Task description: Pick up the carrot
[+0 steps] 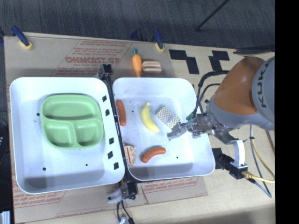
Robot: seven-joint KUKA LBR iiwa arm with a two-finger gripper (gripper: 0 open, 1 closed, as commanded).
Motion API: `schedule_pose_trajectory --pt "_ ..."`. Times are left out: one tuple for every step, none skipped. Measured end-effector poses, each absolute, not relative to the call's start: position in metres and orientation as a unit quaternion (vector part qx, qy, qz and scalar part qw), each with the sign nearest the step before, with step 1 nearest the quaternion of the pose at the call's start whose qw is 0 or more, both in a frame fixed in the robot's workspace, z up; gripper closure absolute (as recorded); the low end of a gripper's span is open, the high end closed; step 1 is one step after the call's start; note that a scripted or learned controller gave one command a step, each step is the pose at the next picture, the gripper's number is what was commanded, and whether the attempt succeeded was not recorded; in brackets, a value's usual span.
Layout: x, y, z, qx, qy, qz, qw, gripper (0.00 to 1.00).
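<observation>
arm (243,94): grey, orange band | hand (176,132): grey metal | cables: black loops, yellow lead

Dark grey carpet (93,8) lies beyond the pale wooden bench (261,204), whose top carries printed brown cardboard (88,57)

The grey arm with the orange band (243,90) is extended in from the right, its wrist bent downward; the two-finger metal gripper (176,132) is pointed leftward ahead of it.

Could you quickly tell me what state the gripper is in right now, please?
Two-finger gripper: over the right white bin, nothing between its fingers; open or shut cannot be told.
</observation>
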State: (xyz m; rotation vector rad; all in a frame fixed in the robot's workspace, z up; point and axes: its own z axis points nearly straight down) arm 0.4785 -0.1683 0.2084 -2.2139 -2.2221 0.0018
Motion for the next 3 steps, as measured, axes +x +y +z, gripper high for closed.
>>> schedule_pose_trajectory --pt "0.494 -0.183 0.315 -0.758 -0.653 0.0006 0.000 0.00" --pt "0.475 -0.205 0.161 -0.766 -0.643 0.0017 0.003 0.00" --pt "0.490 -0.143 0.091 -0.790 -0.613 0.0012 0.003 0.00"
